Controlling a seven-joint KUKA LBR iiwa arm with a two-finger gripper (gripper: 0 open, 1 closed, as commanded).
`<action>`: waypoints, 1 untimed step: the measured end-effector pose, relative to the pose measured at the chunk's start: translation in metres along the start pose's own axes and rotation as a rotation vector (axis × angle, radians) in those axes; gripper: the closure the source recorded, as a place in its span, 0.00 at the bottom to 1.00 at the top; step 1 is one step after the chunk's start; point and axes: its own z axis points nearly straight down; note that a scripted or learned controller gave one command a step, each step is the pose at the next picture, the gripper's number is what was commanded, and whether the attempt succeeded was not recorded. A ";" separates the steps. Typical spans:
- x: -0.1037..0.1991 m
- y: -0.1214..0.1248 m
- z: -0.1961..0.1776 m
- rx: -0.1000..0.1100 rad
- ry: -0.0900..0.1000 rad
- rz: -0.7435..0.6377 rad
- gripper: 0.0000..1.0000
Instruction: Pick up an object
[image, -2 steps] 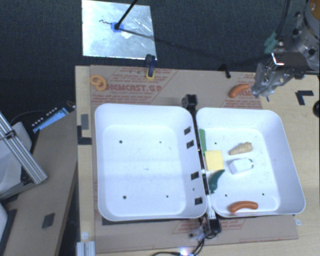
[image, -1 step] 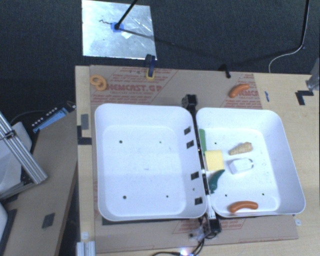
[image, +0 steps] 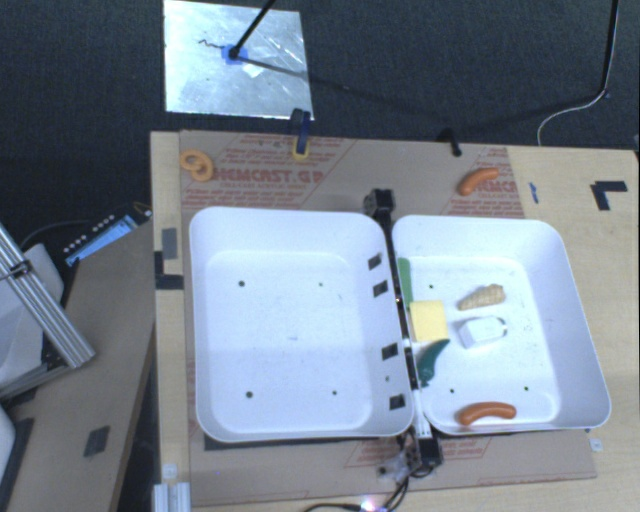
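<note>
The right bin holds several small objects. A yellow block lies near its left wall, with a green strip above it and a dark teal piece below it. A tan cone-shaped piece lies near the middle, with a white object just beneath it. An orange sausage shape rests near the front wall.
The left bin stands beside the right one, joined by black clips. On the cardboard behind the bins lie an orange sausage, a pretzel shape and a yellow-blue clamp. A metal frame stands at left.
</note>
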 end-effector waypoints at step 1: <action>-0.051 0.025 0.000 0.000 -0.001 0.000 1.00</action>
